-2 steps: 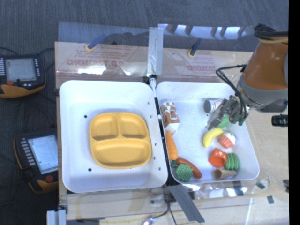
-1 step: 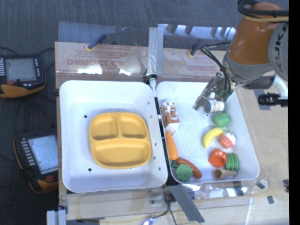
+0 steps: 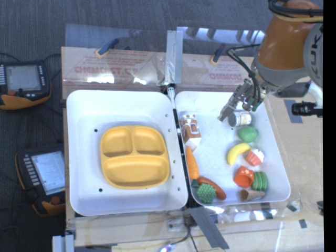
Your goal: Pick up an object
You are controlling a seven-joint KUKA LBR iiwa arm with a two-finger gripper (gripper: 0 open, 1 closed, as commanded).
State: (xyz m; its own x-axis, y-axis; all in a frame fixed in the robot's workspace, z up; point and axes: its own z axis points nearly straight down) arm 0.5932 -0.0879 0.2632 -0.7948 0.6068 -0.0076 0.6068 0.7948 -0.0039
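Arm: you see the grey arm [image 3: 294, 35] with its orange band in the upper right of the frame, reaching down and to the left over the right bin.
Hand: the hand [image 3: 236, 105] hangs over the upper part of the right bin [image 3: 278, 156]; its dark fingers point toward the lower left. You cannot tell from this view if the fingers are wide or narrow, and nothing shows between them.
Small can: a small white can [image 3: 242, 119] lies on its side just beside the hand, right under its fingers; you cannot tell if they touch.
Green ball: a green round thing [image 3: 248, 134] lies just below the can.
Banana: a yellow banana [image 3: 237, 152] lies in the middle right of the bin, below the green ball.
Other toys: a red and white piece [image 3: 255, 157] is just right of the banana; lower you see a red cup [image 3: 243, 177], a green ridged piece [image 3: 259, 181] and a brown cone [image 3: 252, 195].
Left edge of right bin: a brown and white carton [image 3: 190, 130], a carrot [image 3: 192, 164], a green bumpy thing [image 3: 205, 193] and a red sausage [image 3: 214, 187] lie along it, top to bottom.
Left bin: the left bin [image 3: 84, 114] holds a yellow divided plate [image 3: 135, 156] in its middle.
Worktop side: two handheld control pads [image 3: 23, 83] lie at the left of the frame, well apart from the bins.
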